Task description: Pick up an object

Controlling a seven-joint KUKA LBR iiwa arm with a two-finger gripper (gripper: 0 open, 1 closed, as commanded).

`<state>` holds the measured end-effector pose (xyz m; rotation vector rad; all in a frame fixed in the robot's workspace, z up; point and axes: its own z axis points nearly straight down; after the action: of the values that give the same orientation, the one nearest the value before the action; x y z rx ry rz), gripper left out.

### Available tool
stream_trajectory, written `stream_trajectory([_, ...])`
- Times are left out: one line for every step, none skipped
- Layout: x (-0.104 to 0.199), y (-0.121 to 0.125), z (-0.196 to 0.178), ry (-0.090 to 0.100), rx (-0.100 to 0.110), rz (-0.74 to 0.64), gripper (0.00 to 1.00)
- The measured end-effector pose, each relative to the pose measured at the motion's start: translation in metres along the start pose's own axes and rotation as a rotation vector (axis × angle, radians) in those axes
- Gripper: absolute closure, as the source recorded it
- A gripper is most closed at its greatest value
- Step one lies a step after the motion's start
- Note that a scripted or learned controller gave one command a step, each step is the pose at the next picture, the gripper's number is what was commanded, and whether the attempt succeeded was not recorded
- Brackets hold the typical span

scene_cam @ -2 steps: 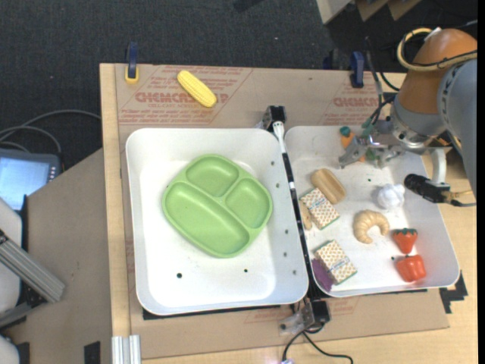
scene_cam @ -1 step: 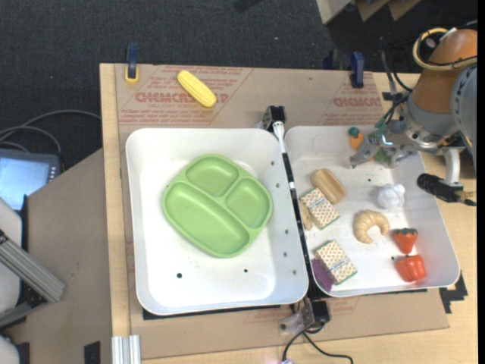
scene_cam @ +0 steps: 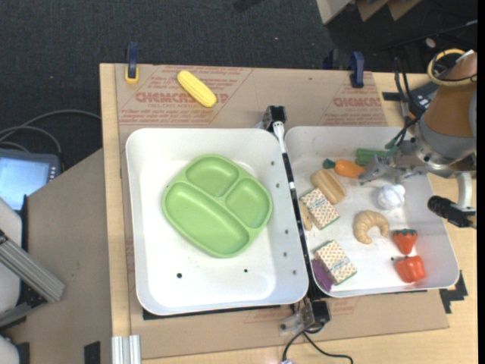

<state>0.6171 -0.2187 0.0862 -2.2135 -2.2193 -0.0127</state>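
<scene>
1. Camera view: the gripper (scene_cam: 388, 174) hangs over the right bin (scene_cam: 447, 283), near its far edge, just above the white ball (scene_cam: 391, 197).
2. Finger state: cannot be told.
3. Handling estimate: the ball looks light, smooth and prone to roll; grip across its middle.
4. Neighbours: croissant (scene_cam: 370, 225) just nearside, toy carrot (scene_cam: 348, 168) to the left.

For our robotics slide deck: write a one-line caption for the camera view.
KUKA arm's gripper hovers over toy food in the right bin; green divided plate fills the left bin.
</scene>
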Motion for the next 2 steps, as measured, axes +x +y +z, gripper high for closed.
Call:
stream_trajectory([0.0065, 0.0427, 0.0048, -0.001, 0.049, -0.008, 0.00])
stream_trajectory([0.0121, 0.0431, 0.0051, -0.010, 0.030, 0.001, 0.00])
